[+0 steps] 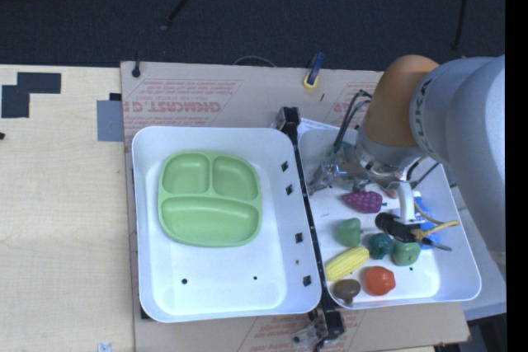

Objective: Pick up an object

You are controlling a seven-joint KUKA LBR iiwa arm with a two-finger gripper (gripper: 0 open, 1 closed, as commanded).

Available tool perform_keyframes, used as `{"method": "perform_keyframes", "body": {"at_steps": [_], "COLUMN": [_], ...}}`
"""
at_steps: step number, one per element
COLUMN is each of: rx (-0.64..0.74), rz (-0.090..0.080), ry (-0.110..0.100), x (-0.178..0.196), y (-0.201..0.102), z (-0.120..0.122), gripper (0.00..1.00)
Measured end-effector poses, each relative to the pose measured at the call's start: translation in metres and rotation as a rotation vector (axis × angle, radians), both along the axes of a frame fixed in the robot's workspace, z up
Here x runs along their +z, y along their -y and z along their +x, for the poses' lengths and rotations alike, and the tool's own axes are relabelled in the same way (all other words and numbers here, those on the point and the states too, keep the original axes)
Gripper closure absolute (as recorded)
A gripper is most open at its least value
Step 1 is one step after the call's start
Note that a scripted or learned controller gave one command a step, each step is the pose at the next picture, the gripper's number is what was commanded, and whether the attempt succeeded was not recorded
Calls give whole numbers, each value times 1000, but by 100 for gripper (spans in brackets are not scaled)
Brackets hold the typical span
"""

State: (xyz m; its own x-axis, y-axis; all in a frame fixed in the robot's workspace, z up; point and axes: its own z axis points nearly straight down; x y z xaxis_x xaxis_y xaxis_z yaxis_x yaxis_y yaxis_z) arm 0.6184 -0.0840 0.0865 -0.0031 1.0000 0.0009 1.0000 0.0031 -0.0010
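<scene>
Left bin (157, 276): a green divided plate (209, 199) sits alone, toward the far-left corner. Across the divider, the right bin (462, 280) is packed along its near edge: green pepper (348, 230), corn cob (346, 262), brown piece (346, 289), red tomato (379, 280), dark green toys (394, 248). Purple grapes (363, 199) lie mid-bin, just beside the gripper (340, 171); they look like the target. Whether it's released or clenched, I cannot tell. The risk: everything's tightly bunched, so a slightly off descent could nudge neighbours or close on nothing.
</scene>
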Motion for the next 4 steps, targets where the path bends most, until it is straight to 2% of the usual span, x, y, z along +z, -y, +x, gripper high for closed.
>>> {"method": "perform_keyframes", "body": {"at_steps": [1,2,3,4], "rx": [-4,-6,-3,-3], "rz": [1,-1,-1,0], "ry": [-3,3,5,2], "x": [11,54,117,143], "y": [1,4,5,6], "z": [-1,1,-1,0], "gripper": [100,100,100,100]}}
